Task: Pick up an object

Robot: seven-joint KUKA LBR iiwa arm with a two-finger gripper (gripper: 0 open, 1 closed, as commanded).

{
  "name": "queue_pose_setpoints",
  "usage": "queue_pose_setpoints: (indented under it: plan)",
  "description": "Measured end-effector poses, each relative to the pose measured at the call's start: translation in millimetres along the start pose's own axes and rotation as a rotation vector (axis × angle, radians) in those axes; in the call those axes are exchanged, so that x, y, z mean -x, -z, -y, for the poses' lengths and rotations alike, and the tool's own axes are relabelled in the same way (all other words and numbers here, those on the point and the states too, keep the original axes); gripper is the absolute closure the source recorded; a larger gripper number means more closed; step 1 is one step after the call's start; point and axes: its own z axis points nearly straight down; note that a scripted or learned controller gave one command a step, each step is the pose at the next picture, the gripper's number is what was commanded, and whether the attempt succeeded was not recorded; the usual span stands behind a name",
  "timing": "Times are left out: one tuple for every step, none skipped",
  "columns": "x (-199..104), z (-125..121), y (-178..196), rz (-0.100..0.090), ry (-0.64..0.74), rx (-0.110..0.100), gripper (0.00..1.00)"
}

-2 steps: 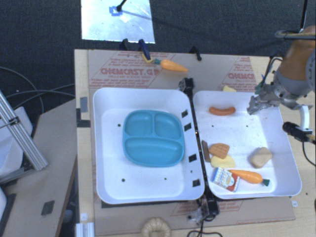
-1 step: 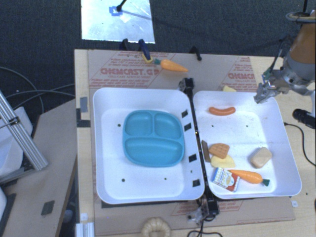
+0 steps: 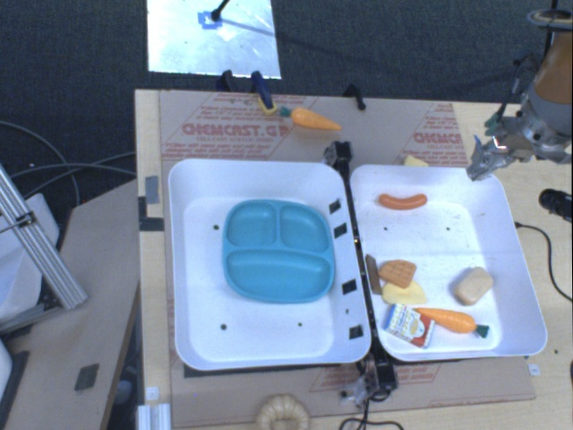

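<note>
The gripper [image 3: 484, 164] hangs above the right bin's [image 3: 517, 240] far right rim; whether it is wide or narrow cannot be told. Left and nearer lies the sausage [image 3: 402, 202], open floor around it; the toy carrot [image 3: 451, 320] rests near the front edge

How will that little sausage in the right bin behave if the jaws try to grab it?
The sausage looks like smooth toy plastic, so probably light, stiff and a bit slippery. Its rounded, tube-like shape suggests it may roll when nudged. It lies apart from other items, so nothing would stop it.
</note>
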Motion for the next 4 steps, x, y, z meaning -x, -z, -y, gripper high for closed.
queue_pose_setpoints:
  plan:
    - [-49.7, 13.4, 10.4, -0.002, 0.002, -0.004, 1.0]
    - [-101.8, 40.3, 10.3, -0.003, 0.003, -0.006, 1.0]
    - [-153.6, 55.6, 8.5, -0.002, 0.003, -0.006, 1.0]
    - [-154.4, 53.3, 8.1, -0.002, 0.0, -0.004, 1.0]
